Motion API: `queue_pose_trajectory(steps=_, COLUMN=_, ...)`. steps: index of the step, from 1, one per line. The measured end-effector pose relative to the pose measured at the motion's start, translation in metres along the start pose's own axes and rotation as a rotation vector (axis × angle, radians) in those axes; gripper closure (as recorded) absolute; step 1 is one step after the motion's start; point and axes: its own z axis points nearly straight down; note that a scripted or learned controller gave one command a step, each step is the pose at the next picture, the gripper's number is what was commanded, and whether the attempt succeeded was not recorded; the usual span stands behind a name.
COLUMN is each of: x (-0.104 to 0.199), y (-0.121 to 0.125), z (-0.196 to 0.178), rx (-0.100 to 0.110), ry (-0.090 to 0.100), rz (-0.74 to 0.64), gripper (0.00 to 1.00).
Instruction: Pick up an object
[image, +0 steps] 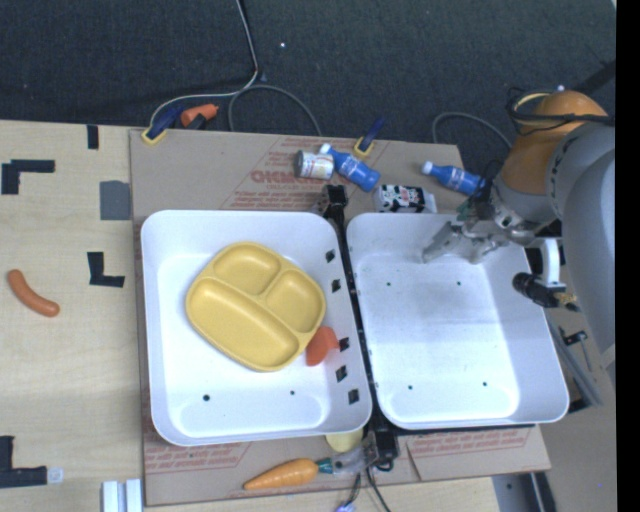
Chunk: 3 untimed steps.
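Partly hidden: red object (321, 347) under yellow plate (257, 304).

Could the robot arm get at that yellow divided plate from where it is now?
Probably yes. The yellow divided plate lies uncovered in the left bin, with a small orange-red object at its edge. The end effector sits over the right bin; only the low rims lie between.
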Motion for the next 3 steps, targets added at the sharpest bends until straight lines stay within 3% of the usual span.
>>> queue_pose_trajectory(steps=1, x=0.04, y=-0.095, z=-0.002, rx=-0.001, ry=-0.001, rz=-0.004, gripper=0.0)
queue_pose_trajectory(steps=2, x=0.104, y=-0.033, z=-0.028, rx=0.003, ry=0.003, rz=-0.009, gripper=0.0)
queue_pose_trajectory(steps=3, x=0.113, y=-0.012, z=0.003, rx=0.007, ry=0.003, rz=-0.006, gripper=0.0)
